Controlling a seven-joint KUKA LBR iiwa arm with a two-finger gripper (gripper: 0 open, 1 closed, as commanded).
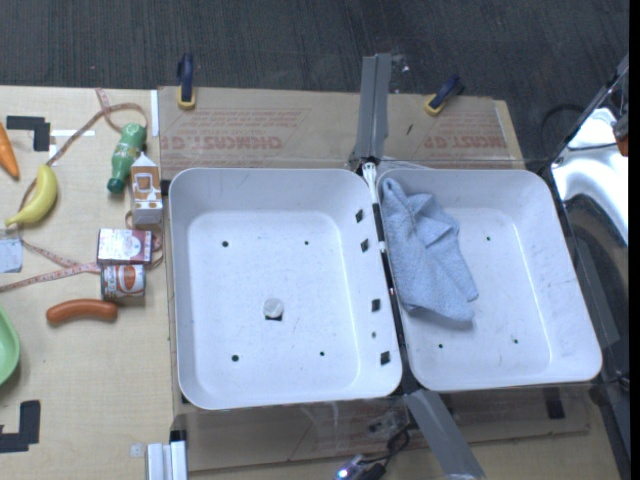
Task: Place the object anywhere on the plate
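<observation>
A small round whitish-grey object (pixel 273 309) lies on the floor of the left bin (pixel 200 368), a little below its middle. A crumpled blue-grey cloth (pixel 428 253) rests in the right bin (pixel 530 368), against its left wall. Part of the grey arm (pixel 590 173) shows at the right edge, beside the right bin's far right corner and outside it. A slice of a green dish or plate (pixel 6 343) pokes in at the far left edge of the bench.
Left of the bins on the wooden bench lie a banana (pixel 36 196), a carrot (pixel 8 153), a green bottle (pixel 126 153), a small carton (pixel 146 193), a can (pixel 124 281) and a sausage (pixel 82 312). Clamps (pixel 185 80) hold cardboard behind the bins.
</observation>
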